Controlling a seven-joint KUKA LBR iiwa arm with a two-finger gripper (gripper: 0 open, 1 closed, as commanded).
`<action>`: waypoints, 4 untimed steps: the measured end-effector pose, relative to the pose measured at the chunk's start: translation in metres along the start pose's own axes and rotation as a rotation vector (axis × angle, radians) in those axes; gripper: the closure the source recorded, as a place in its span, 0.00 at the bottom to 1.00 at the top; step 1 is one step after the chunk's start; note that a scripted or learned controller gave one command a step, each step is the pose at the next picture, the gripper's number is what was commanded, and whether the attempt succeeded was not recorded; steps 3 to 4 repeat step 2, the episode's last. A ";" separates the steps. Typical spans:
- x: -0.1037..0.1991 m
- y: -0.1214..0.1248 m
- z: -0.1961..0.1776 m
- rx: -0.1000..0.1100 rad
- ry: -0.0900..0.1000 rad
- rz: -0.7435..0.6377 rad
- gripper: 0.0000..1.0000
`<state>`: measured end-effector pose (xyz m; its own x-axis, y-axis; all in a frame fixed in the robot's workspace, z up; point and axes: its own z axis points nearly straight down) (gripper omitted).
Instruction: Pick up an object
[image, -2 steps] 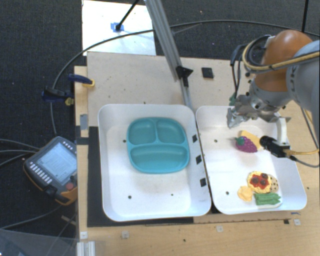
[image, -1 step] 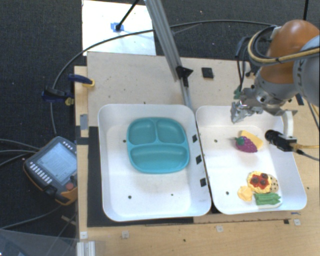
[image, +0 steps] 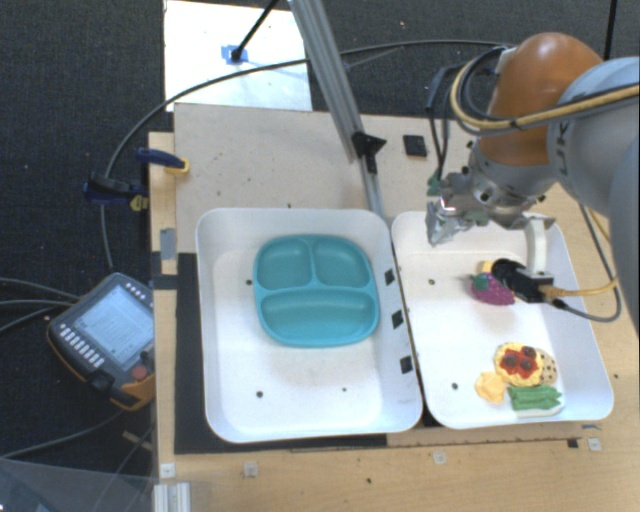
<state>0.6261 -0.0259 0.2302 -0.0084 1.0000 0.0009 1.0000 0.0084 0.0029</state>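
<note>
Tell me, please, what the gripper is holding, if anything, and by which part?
Nothing: the gripper hangs over bare floor of the right bin, apart from the purple toy.

teal plate (image: 316, 291), purple toy (image: 491, 289), red-yellow-green food toy (image: 522, 375), white bins (image: 300, 415).

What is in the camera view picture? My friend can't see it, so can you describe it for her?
A grey robot arm's gripper hovers over the back of the right white bin, which holds a purple toy and a colourful toy food pile. The left white bin holds a teal divided plate.
</note>
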 end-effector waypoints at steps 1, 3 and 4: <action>0.062 0.008 0.004 0.000 0.000 0.000 1.00; 0.124 0.004 0.005 0.000 0.001 -0.001 1.00; 0.124 0.004 0.005 0.000 0.001 -0.001 1.00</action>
